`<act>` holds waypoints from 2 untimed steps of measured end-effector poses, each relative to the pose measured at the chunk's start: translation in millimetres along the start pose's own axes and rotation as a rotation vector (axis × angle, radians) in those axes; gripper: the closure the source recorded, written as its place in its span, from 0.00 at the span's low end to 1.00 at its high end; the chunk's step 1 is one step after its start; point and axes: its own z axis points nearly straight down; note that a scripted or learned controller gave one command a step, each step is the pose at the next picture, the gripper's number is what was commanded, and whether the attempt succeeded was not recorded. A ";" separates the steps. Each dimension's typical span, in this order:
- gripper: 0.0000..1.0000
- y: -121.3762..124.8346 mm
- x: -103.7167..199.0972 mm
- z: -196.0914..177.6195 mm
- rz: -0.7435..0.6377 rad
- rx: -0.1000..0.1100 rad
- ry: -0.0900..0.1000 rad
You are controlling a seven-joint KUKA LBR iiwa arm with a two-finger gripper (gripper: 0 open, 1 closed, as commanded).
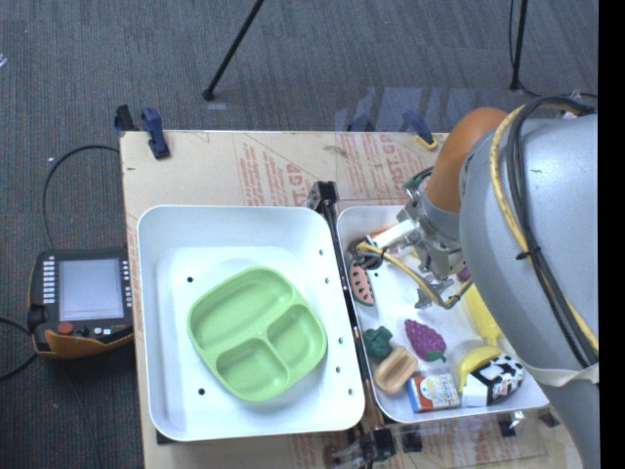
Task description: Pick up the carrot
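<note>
My gripper (pixel 428 279) hangs low over the rear middle of the right bin (pixel 386 410), below the orange wrist band (pixel 467 154). The grey arm covers the bin's right side and whatever lies under it. A yellow cable loops around the gripper. Just left of the gripper lies a watermelon slice (pixel 361 286). In front of it sit purple grapes (pixel 425 338). An orange-tan oval piece (pixel 395 369) lies near the bin's front; I cannot tell whether it is the carrot.
The left bin (pixel 161 262) holds a green divided plate (pixel 256 332). The right bin also holds a green broccoli piece (pixel 376 340), a banana (pixel 477 362), a small juice box (pixel 435 391) and a black-and-white carton (pixel 500 379). A pendant (pixel 83 296) lies off the bench at left.
</note>
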 end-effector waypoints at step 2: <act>0.00 57.0 -107.5 0.7 -0.007 0.004 -0.005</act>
